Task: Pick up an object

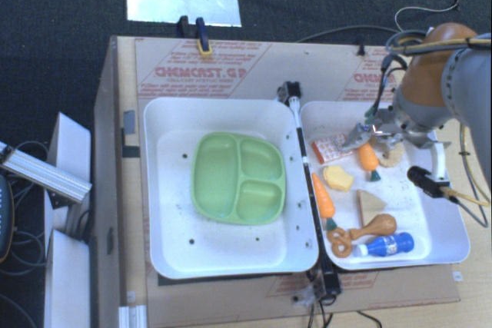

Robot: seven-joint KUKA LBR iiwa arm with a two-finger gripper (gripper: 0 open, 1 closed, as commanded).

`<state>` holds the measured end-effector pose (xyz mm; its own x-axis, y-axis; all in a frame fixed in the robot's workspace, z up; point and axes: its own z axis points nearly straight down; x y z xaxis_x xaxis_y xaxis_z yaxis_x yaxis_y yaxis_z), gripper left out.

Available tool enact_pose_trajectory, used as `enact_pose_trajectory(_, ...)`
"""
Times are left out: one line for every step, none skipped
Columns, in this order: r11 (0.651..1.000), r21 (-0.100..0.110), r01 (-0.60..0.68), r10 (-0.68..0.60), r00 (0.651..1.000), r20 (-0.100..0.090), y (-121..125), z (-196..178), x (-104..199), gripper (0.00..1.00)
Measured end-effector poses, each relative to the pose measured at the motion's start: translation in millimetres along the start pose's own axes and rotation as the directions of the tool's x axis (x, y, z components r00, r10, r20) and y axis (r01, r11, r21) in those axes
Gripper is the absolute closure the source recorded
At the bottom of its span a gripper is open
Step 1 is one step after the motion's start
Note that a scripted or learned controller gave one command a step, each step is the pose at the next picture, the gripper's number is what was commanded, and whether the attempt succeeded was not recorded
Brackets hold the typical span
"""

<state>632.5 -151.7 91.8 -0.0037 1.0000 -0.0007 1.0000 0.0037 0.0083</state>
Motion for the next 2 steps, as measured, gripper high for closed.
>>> enact_pose_trajectory(1.0,-0.005,0.002,-0.002,1.0,0.0,1.9,-11.8,0.4,1.0)
enact_pose_trajectory(1.0,0.002,0.002,-0.002,1.0,-0.001,-5.3,-94.5,72.5,1.0)
